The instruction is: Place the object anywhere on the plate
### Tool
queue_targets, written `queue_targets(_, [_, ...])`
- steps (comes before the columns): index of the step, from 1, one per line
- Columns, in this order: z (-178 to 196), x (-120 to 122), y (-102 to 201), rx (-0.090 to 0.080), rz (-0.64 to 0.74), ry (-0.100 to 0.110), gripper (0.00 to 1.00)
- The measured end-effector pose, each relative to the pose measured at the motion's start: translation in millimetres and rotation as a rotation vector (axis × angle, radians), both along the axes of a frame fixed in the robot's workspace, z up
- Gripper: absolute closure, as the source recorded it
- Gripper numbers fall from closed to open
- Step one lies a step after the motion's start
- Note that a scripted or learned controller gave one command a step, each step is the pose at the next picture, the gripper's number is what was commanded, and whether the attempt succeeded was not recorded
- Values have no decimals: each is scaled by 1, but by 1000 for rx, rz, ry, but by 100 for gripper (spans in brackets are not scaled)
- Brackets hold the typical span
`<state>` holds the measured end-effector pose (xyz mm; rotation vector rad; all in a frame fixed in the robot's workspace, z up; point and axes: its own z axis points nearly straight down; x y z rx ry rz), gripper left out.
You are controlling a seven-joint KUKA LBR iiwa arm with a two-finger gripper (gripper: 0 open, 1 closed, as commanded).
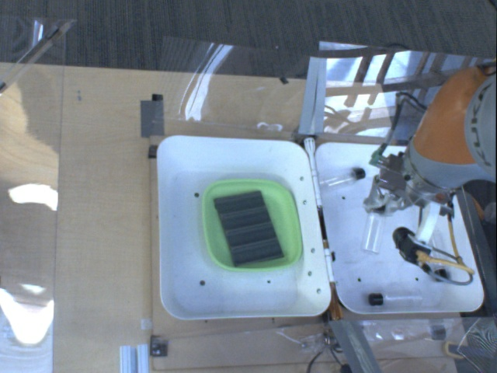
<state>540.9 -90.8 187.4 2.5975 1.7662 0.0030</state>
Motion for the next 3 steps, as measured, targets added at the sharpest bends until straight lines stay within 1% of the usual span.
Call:
queue_targets(1, [-3,-34,67,0,52,0,100])
queue_targets(2, [-2,-4,135,0,169,-4,100])
queue_targets(3, [-2,-4,135,0,168,-3,0])
